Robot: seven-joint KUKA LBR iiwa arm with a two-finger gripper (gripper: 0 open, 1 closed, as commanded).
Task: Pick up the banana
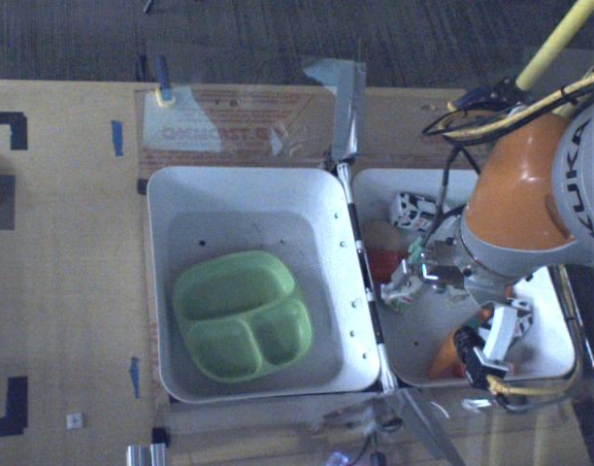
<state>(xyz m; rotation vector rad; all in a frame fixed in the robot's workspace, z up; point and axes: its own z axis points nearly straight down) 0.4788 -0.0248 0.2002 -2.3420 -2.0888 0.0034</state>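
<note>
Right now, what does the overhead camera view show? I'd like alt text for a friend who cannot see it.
A grey robot arm with an orange band reaches from the right over the right white bin, hiding much of its small, cluttered contents. The left white bin holds a green divided tray. Both bins sit on a wooden bench.

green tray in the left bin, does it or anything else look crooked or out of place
The green tray sits slightly rotated in the left bin, not square to its walls, but upright and unbroken. In the right bin, small items lie jumbled under the arm. Nothing looks spilled or damaged.
</note>
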